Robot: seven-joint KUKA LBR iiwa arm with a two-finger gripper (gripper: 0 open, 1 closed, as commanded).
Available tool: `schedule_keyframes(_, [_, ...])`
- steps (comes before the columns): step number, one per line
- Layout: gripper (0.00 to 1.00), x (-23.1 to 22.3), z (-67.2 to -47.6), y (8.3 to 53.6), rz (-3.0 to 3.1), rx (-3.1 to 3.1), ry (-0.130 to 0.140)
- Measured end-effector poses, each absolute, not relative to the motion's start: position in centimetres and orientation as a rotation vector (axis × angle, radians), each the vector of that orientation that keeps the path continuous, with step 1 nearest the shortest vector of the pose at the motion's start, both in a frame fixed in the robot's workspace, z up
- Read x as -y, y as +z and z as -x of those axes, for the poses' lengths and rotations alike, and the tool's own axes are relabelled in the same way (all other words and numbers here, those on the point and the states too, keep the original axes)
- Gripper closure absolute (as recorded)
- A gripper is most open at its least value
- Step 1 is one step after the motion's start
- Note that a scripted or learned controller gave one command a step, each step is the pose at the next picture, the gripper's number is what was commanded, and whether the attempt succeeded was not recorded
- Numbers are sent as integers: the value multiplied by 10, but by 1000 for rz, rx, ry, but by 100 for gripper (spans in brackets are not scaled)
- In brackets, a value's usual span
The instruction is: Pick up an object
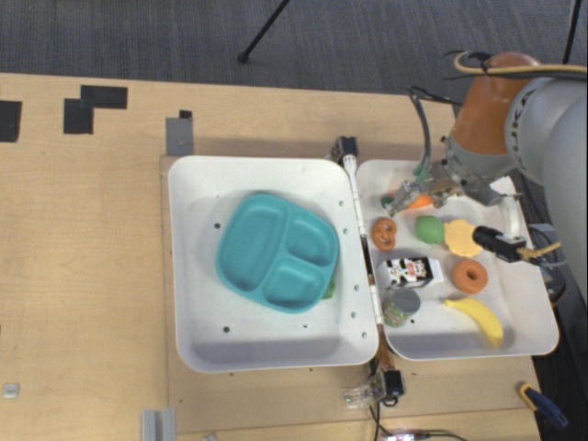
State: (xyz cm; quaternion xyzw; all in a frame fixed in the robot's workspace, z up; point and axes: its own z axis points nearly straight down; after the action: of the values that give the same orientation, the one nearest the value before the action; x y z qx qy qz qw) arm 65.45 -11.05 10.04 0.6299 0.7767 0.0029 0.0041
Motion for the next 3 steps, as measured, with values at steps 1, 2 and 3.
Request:
schedule_keyframes(1, [0, 107, -664, 83, -1972, -2468, -21])
schedule_keyframes(2, [100, 106, -664, 93, -1969, -2477, -23])
schedule_keyframes(3, [0, 106, -666, 95, -1964, -2471, -16])
